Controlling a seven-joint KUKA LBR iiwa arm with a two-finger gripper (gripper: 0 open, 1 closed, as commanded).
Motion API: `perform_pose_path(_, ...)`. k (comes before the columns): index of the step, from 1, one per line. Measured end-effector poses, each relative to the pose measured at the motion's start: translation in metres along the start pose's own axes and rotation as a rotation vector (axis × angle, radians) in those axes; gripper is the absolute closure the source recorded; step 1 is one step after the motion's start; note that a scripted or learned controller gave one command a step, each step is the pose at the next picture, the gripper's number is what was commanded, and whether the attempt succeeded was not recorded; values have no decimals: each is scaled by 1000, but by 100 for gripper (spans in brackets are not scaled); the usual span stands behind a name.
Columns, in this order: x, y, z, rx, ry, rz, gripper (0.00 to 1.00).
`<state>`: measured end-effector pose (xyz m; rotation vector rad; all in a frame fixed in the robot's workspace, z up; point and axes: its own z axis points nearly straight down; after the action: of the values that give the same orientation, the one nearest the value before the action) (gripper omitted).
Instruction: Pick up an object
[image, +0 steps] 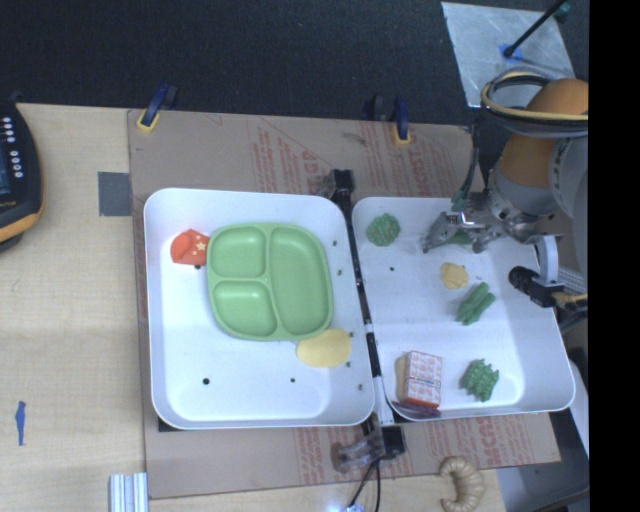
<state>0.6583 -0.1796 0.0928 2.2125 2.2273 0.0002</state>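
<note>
My gripper hangs over the far right part of the right bin, fingers spread and pointing down, with nothing between them. Just below it lies a small yellow piece. A green broccoli-like toy sits to the gripper's left. Lower in the same bin lie a green pod-shaped toy, a green leafy toy and a red and white box.
The left bin holds a green divided plate, a red toy at its left and a yellow lemon-like toy below it. A black device rests at the far left. A tan curled object lies below the bins.
</note>
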Motion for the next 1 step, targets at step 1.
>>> perform_pose_path(1, -8, -31, 1, 8, 1, 3, 0)
